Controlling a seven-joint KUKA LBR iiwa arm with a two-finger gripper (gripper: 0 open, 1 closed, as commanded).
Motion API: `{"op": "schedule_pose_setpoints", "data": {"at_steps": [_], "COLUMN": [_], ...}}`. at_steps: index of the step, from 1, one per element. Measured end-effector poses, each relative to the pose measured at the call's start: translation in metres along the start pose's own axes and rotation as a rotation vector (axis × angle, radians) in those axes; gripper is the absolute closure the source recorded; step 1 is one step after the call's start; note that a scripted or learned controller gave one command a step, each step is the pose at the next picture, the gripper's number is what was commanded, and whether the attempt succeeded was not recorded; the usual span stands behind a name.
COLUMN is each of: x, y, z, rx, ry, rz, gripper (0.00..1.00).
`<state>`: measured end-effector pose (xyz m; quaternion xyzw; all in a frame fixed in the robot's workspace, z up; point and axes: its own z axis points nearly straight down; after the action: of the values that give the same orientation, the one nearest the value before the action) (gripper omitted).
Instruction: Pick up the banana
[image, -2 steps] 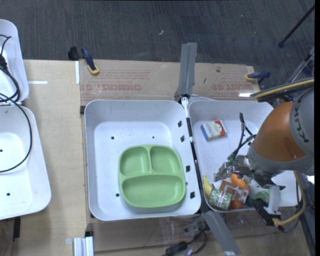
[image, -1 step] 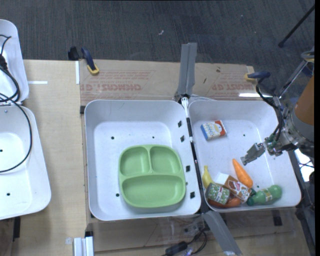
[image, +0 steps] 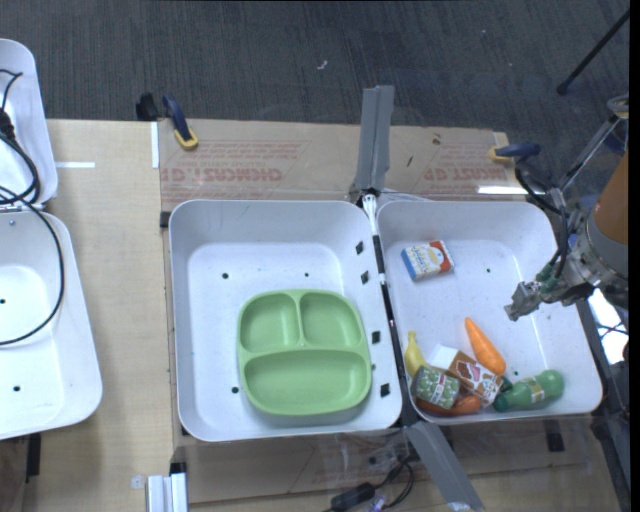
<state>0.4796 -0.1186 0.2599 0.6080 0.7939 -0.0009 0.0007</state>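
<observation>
A small yellow banana (image: 413, 353) lies in the right bin (image: 470, 225), against its left wall near the front, partly tucked under a green-labelled packet (image: 434, 385). My gripper (image: 527, 296) hangs at the bin's right side, well right of the banana and a little above the bin floor. Nothing shows between its fingers. An orange carrot (image: 485, 345) lies between the gripper and the banana.
The right bin also has a blue-and-white carton (image: 427, 260) at the back, a brown packet (image: 476, 375) and a green item (image: 530, 391) at the front. A green divided plate (image: 302, 352) sits in the left bin (image: 200, 300). A grey divider post (image: 374, 140) rises between the bins.
</observation>
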Motion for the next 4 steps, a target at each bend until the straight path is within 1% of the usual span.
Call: {"op": "schedule_pose_setpoints", "data": {"at_steps": [1,2,3,4], "x": [0.0,0.016,0.104,0.121], "y": [0.0,0.002,0.027,0.031], "z": [0.0,0.15,0.069,0.069], "rx": [0.0,0.0,0.0,0.0], "ry": [0.0,0.002,0.002,0.002], "rz": [0.001,-0.045,-0.16,-0.176], "gripper": [0.0,0.0,0.0,0.0]}}
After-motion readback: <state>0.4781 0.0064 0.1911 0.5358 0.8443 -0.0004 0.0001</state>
